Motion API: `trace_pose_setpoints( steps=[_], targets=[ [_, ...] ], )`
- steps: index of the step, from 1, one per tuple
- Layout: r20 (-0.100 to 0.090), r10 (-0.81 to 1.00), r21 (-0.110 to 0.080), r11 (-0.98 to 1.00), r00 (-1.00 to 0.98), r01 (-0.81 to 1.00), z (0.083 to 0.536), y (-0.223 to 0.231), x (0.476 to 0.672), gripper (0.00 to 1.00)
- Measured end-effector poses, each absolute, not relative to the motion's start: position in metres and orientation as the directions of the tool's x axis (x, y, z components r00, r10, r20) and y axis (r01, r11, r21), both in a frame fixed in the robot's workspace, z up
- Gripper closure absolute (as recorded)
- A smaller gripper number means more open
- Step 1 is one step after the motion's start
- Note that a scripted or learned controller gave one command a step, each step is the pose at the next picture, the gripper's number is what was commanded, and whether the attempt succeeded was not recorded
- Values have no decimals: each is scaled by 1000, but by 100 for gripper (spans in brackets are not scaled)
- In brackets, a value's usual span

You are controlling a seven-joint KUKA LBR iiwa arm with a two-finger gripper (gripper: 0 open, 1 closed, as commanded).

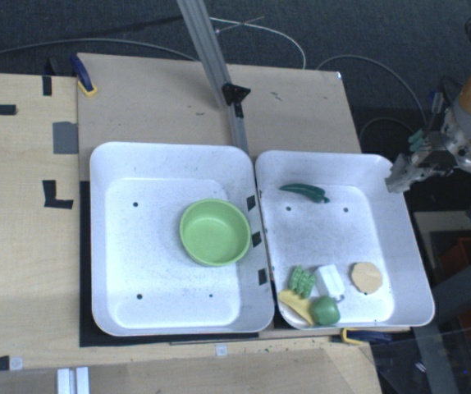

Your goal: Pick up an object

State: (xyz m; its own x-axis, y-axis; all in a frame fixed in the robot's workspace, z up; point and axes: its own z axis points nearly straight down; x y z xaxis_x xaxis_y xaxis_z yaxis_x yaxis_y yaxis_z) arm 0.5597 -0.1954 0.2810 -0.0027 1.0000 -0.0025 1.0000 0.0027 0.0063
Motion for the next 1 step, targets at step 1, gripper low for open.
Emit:
trace_pose_setpoints(
  steps=[1],
  targets=[
    [1, 1000, -1, 6, -6, 1000, 269, -142, 571, 100]
  ],
)
